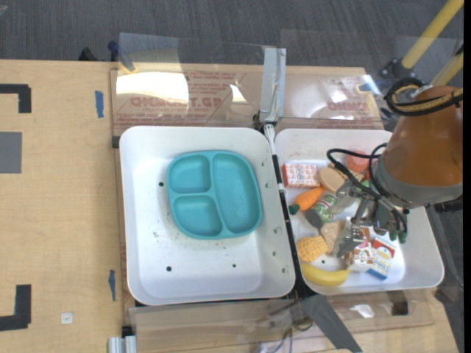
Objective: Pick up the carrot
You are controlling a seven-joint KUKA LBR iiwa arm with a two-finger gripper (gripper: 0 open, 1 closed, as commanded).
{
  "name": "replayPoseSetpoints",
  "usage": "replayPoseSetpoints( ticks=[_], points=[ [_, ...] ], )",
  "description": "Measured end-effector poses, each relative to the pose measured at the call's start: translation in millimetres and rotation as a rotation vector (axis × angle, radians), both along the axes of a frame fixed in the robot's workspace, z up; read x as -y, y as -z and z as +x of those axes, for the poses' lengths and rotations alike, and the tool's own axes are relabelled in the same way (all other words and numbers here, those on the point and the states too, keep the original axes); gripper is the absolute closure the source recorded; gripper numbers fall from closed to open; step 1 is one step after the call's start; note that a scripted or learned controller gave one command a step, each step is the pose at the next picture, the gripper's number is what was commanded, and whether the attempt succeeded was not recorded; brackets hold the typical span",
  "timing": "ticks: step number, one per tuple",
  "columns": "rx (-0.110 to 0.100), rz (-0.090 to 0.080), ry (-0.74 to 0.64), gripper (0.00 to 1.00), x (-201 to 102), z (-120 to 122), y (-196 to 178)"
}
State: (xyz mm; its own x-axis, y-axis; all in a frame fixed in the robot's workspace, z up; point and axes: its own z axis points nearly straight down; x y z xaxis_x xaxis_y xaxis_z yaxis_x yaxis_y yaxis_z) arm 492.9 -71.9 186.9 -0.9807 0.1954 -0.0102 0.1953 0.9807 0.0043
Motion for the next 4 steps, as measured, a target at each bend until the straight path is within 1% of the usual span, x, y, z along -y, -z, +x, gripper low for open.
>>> replayPoseSetpoints(
  ticks=[1, 2, 3, 4],
  points=[
    [-0.003, -0.004, -0.247, 0.00, -25.7, 52.6, 1.6],
    [-0.003, -0.005, -0.320, 0.00, 30.1, 77.1, 77.7],
    [0.003, -0.006, -0.259, 0.00, 24.9, 96.1, 95.9],
    [0.005, -0.008, -0.275, 0.00, 20.7, 113.8, 95.9]
  ],
)
